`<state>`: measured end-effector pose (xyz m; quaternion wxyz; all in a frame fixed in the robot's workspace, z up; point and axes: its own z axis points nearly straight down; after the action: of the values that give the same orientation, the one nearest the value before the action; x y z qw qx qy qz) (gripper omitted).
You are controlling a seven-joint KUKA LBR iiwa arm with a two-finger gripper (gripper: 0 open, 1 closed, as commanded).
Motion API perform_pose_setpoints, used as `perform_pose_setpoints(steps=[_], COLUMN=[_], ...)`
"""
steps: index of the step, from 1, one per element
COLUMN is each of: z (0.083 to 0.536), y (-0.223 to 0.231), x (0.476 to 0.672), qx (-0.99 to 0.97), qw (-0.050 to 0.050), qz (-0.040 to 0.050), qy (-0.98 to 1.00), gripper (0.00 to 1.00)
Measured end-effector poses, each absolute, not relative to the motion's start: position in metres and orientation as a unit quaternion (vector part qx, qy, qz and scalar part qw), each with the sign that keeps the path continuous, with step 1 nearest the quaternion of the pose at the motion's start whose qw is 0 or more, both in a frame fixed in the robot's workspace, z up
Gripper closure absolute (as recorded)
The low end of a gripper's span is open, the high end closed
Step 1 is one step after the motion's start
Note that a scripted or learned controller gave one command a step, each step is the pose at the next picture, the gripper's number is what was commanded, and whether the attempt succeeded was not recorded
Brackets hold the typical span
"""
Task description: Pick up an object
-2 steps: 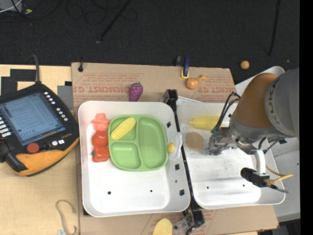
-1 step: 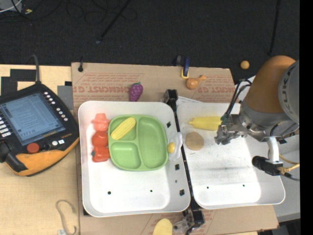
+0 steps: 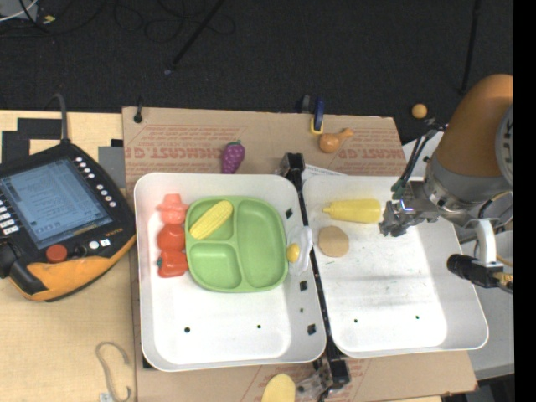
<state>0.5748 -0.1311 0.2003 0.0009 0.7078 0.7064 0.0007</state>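
The right bin (image 3: 469, 333) carries a yellow bottle (image 3: 353, 211) near its far edge and a tan puck (image 3: 333, 242) by its left edge. The gripper (image 3: 395, 221) hangs beside the bottle (finger spread unreadable); nothing looks lifted yet.

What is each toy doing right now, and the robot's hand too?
End effector: low over the right bin, beside the yellow bottle.
Yellow bottle: lying on its side in the right bin.
Tan round piece: lying flat, right bin.
Toy corn: lying in the green tray.
Red toy: left bin, beside the tray.
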Motion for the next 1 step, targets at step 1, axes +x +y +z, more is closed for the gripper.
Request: perform_pose_setpoints(steps=[1], z=[0.2292], y=[-0.1328], x=[0.575], qx=[0.708], qw=[0.0], qz=[0.0005], qy=[0.707], gripper=[1.0])
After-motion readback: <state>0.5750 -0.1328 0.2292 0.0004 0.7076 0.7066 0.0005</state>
